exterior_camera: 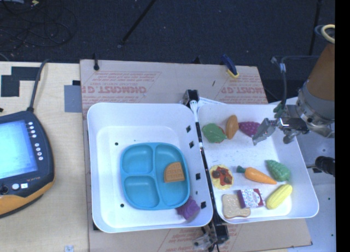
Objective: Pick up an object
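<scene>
A: Take the blue four-compartment plastic tray in the left white bin as your landmark. Nearest the camera, just off its right front corner, lies a purple grape-like toy. In the tray's right-hand compartment rests a brown toy bread slice.

B: And the right white bin?

A: To the right of the tray, front first: a tan toast-shaped toy, a small red-and-white packet, a yellow toy corn cob. Behind those sit a round yellow toy pizza, an orange toy carrot and a green leafy toy. Farther back are a green rounded toy, an orange oval toy and a dark purple toy.

B: Where's the gripper?

A: The grey two-finger gripper hangs far right of the tray, over the back of that bin. Its fingers are spread apart and carry nothing. The dark purple toy is nearest, just to their left.

B: How would you do it well?

A: I judge you're in the approach. Centre the spread fingers over one piece with room on both sides, descend straight, close only once it sits between them. The purple toy touches the orange oval, so you risk nudging both.

B: Any writing?

A: Red print on the brown cardboard sheet behind the tray appears upside down, reading roughly "CHEMCAST". The packet's label is too small to read.
</scene>
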You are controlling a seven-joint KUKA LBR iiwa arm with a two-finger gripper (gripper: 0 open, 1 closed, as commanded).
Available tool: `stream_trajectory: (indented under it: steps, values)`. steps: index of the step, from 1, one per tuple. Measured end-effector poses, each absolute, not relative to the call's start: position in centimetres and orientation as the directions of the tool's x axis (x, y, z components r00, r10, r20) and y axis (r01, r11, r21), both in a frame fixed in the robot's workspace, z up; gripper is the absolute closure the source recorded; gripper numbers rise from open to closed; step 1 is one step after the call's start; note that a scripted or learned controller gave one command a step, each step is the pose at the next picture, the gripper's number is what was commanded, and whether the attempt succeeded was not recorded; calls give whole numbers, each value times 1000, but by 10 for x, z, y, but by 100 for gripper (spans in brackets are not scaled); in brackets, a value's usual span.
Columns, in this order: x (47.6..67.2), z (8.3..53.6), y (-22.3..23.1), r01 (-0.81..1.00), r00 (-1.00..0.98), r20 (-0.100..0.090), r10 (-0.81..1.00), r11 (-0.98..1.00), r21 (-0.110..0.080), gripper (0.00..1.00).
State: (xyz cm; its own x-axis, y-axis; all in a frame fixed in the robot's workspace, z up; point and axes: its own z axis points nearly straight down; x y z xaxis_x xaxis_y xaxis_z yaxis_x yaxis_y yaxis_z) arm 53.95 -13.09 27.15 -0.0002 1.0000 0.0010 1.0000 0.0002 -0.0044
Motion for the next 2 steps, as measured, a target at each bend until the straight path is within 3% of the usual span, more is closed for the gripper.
stream_trajectory:
  steps: [1, 2]
  values:
    - [532, 87, -144, 1000, 3, 3, 1000, -3, -8, 0]
    - [621, 100, -165, 1000, -2, -2, 1000, 2, 5, 0]
